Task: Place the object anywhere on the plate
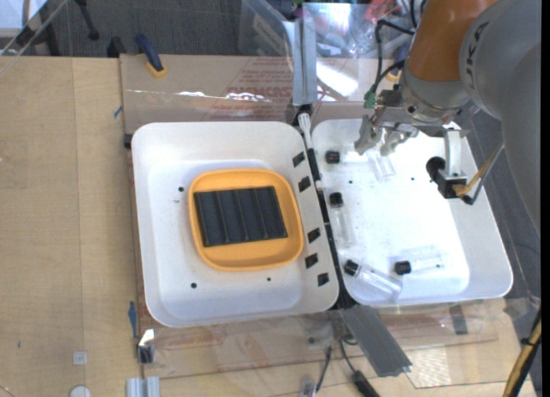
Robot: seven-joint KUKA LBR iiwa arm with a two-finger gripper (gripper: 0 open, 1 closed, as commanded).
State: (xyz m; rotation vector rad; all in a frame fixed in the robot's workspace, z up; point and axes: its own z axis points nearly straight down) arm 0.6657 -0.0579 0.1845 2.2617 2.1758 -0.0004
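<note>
— How's the light over you?
— Bright and even from above. My right bin [481, 241] glares nearly white; shadows stay soft.
— Sharpness?
— Slightly soft throughout, grainy at the worktop [60, 215] edges.

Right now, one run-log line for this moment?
gripper: over right bin, far end | yellow plate: left bin, holds black insert | placed: not yet

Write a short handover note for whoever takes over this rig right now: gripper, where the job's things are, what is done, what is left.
Gripper: low over the back of the right bin, among clear vials; nothing seen between its fingers.
Plate: orange, in the left bin, bearing a black ribbed insert.
Vials: one by the gripper, others near the right bin's front.
Done: nothing placed yet.
Left: grasp a vial, carry it to the plate, release.
</note>
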